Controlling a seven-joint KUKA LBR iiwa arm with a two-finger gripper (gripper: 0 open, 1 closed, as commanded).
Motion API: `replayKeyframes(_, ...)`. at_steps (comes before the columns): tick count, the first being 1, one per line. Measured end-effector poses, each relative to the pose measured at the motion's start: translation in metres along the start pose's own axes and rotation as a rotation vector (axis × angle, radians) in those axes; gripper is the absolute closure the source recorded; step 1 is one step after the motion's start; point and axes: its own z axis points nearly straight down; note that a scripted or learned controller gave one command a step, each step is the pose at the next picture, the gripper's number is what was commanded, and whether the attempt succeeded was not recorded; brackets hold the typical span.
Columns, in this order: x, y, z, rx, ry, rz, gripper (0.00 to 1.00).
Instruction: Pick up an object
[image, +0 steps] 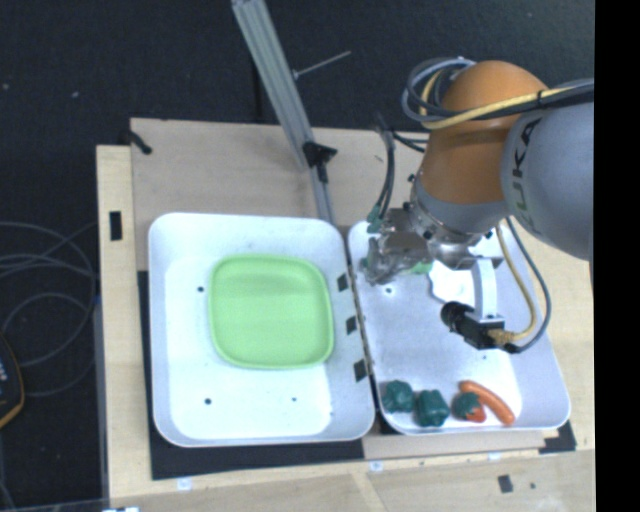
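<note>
The gripper (385, 262) hangs low over the far left corner of the right bin (420, 345), by the divider shared with the left bin (180, 330); whether anything sits between its fingers cannot be told from this slant. The candidate objects lie well apart from it, lined along the right bin's near wall: two dark green pieces (398, 396) (432, 406) and an orange carrot-like toy (490, 402) with a green top. A light green square plate (270, 311) rests in the left bin. The arm probably needs to travel toward the near wall.
</note>
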Motion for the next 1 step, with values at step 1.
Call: replayKeyframes(1,0.0483,-0.006,0.0049,0.0,0.0,0.0,1.0)
